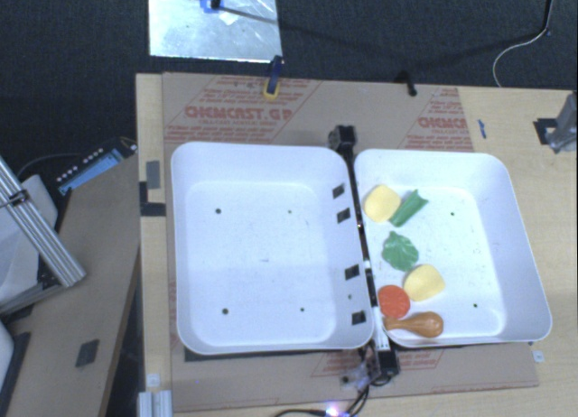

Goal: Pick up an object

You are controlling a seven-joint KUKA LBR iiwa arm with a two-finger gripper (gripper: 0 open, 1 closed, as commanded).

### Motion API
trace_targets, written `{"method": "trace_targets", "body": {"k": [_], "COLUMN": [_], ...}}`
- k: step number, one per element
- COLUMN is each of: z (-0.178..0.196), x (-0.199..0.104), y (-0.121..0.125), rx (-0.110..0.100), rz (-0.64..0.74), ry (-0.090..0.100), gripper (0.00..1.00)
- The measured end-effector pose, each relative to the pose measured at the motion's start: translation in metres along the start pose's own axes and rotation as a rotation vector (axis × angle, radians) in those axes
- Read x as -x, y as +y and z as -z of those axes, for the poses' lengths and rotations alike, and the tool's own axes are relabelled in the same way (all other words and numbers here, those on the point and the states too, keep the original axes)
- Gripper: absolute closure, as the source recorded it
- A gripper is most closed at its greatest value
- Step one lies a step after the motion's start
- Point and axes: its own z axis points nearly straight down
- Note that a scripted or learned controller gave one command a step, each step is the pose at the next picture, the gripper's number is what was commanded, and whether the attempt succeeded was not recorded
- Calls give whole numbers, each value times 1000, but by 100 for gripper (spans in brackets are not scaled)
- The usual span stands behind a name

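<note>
right bin point(506, 226): brown piece point(417, 323), red piece point(393, 301) | left bin point(262, 253)

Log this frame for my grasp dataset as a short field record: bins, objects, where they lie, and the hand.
left bin: bare white floor
right bin: holds six small objects, all toward its left side
top pair: yellow piece touching green strip
middle: green leafy piece
lower group: yellow piece, red round piece, brown pear-shaped piece by the front wall
hand: not in view
task state: nothing picked up yet
</note>
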Motion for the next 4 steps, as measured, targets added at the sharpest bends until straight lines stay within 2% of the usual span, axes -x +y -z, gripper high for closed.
{"method": "trace_targets", "body": {"k": [1,4], "z": [0,0], "x": [70,23], "y": [0,1], "rx": [0,0], "rz": [-1,9], "ry": [-1,1], "gripper": [100,100]}}
